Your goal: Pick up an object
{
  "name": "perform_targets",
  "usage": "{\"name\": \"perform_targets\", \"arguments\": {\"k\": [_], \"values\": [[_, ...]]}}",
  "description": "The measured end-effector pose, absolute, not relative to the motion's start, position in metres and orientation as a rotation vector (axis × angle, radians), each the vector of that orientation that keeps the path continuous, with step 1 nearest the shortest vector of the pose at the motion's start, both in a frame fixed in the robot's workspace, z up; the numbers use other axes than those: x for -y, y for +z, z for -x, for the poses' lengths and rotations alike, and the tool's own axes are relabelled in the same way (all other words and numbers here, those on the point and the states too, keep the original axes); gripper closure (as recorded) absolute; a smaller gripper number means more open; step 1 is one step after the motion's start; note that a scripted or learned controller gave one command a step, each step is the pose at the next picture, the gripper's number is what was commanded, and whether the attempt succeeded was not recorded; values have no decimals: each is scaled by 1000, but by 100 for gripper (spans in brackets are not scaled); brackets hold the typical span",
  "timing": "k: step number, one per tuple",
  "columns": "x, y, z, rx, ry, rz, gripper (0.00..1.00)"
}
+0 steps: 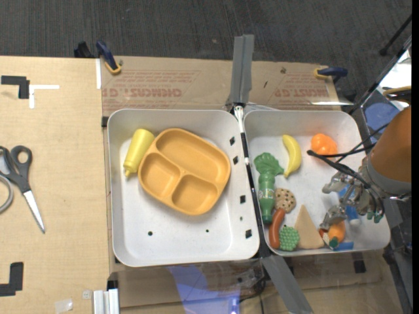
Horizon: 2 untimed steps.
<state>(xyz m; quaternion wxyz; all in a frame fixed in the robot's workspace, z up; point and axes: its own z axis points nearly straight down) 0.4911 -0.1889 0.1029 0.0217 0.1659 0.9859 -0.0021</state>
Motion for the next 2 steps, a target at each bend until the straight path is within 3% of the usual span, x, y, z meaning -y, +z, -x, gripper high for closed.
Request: {"name": "perform_targets", "arguments": {"k": [1,2], "values": [[188,108,-487,-3073,-4,-512,100],[188,108,-487,-3073,-4,-512,0]]}}
